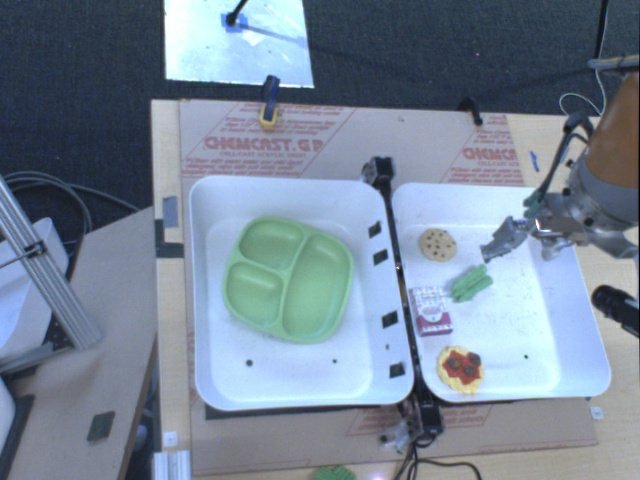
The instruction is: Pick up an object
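Pizza (460,367), a small toy slice, lies nearest me at the front of the right bin (575,368), close to its front wall, so a descent there would have little room on that side. Just behind it a small pink and white carton (431,310) sits hard by the divider between the bins, awkward for fingers on its left flank. Farther back a green pod-like toy (470,284) lies at a slant in open floor, and beyond that a cookie (437,244) rests flat, with bare white plastic around both. The gripper (508,236) hangs over the right bin's back half, just right of the cookie and above the green toy, reaching in from the right edge; nothing sits between its fingers, and I think they are slightly parted, though the view is too blurred to be sure. Its placing suggests the green toy or cookie as the target, since both leave room for a straight drop. Over in the left bin (215,368) a green divided plate (290,280) takes the middle, well apart from the arm. Bench edges lie beyond, out of the way.
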You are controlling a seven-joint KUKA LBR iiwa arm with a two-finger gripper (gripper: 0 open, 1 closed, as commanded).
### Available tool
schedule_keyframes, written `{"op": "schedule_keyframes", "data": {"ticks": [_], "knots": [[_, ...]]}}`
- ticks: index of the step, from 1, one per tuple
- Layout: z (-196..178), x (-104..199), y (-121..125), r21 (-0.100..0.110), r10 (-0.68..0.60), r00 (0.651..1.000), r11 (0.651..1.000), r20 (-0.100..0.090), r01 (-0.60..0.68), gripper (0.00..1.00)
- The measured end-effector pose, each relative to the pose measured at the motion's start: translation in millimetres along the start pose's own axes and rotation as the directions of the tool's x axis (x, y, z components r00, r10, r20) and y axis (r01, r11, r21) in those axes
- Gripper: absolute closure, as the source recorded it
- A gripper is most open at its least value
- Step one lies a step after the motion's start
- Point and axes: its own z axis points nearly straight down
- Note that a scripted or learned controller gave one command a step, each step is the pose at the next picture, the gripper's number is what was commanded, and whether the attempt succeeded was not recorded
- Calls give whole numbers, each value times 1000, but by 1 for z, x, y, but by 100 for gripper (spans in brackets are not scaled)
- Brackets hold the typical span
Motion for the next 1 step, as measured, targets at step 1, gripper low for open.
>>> {"op": "schedule_keyframes", "data": {"ticks": [1], "knots": [[108,11,-45,13,2,1000,1000,-3,-2,0]]}}
